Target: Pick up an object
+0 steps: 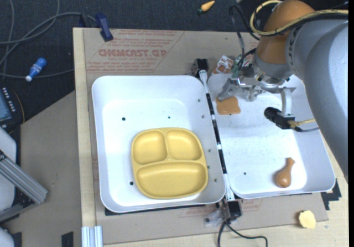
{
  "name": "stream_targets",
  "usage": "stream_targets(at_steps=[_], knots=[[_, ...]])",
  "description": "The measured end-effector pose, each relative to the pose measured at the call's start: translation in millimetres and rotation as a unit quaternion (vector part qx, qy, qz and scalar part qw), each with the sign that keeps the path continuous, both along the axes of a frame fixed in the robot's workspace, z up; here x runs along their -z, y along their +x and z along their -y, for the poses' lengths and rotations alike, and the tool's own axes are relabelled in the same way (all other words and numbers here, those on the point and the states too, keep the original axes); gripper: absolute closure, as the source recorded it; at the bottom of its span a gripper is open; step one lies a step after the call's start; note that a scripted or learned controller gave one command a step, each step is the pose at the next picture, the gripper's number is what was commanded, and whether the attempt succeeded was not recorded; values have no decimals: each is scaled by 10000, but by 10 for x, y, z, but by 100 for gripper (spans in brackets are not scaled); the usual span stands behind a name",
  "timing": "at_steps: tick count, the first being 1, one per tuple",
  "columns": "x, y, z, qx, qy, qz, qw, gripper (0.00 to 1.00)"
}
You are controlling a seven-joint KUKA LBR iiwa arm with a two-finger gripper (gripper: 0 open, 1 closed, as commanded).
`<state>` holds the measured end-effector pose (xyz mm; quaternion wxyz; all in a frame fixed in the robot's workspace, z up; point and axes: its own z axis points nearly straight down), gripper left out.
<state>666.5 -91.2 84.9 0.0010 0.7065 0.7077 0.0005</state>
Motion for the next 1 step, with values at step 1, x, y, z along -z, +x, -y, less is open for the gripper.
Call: stream_targets(at_steps=[1], knots=[[-3,-298,13,14,5,-24,10000,0]])
